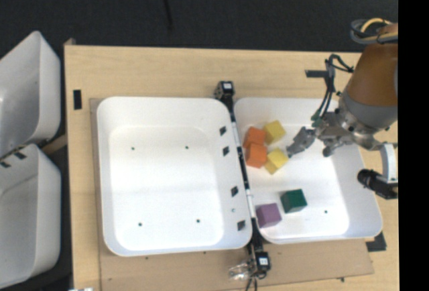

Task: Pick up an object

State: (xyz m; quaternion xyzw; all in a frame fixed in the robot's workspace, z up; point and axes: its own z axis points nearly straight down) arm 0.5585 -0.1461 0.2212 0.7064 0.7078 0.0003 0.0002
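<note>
Six blocks in right bin: purple and green nearest, then two orange, two yellow. Gripper beside lower yellow block, jaw state unclear. Left bin alongside.

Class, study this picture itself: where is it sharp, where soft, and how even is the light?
Camera view: light is even and soft, with faint shadows under the blocks, such as the green block; the white bins look bright, nearly washed out; the gripper is somewhat blurred; the background above the bench is dark.
</note>
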